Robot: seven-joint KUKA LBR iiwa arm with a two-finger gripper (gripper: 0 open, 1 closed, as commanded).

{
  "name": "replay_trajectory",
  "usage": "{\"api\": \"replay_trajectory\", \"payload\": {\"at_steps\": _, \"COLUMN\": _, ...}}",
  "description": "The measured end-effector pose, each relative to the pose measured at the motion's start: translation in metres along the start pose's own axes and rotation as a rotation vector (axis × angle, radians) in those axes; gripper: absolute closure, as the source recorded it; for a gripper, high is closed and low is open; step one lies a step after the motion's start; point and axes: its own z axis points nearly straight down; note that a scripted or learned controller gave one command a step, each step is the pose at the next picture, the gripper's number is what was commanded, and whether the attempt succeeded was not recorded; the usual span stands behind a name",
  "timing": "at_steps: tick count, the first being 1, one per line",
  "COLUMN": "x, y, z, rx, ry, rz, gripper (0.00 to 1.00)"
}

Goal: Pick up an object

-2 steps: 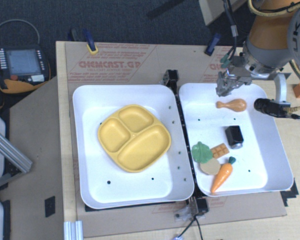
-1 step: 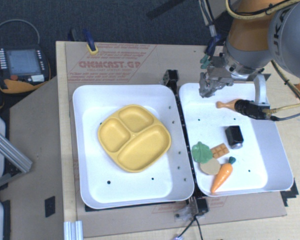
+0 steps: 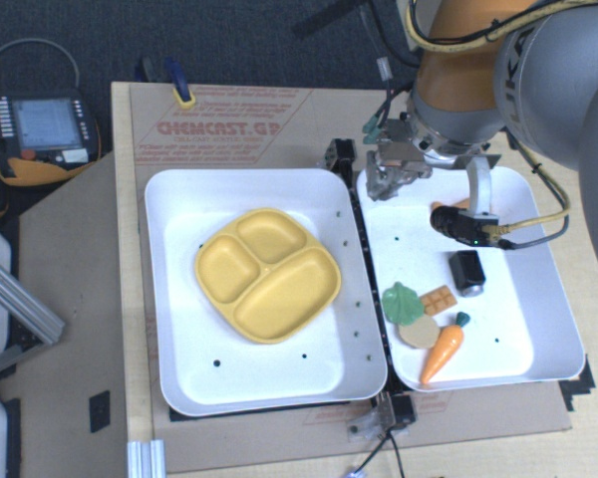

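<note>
My gripper [image 3: 383, 179] hangs over the far left corner of the right bin [image 3: 538, 361], close to the divider between the bins. Nothing shows held beneath it. In the right bin's near half lie a toy carrot [image 3: 442, 353], a green leafy toy [image 3: 401, 303], a small brown waffle piece [image 3: 438, 299] and a beige round piece [image 3: 416, 333]. A small black block [image 3: 467, 272] lies a little farther back. An orange item [image 3: 448, 207] peeks out at the far side, partly hidden by a black cabled part [image 3: 463, 226] on the arm.
A yellow divided plate [image 3: 269, 273] lies in the middle of the left bin [image 3: 169, 297]. The arm's grey and orange bulk [image 3: 478, 48] covers the far right of the scene. A handheld control pendant [image 3: 42, 132] sits off the bench at far left.
</note>
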Motion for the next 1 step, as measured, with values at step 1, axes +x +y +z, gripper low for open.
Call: {"api": "replay_trajectory", "payload": {"at_steps": 1, "x": 0.0545, "y": -0.0014, "z": 0.0007, "rx": -0.003, "ry": 0.000, "rz": 0.000, "gripper": 1.00}}
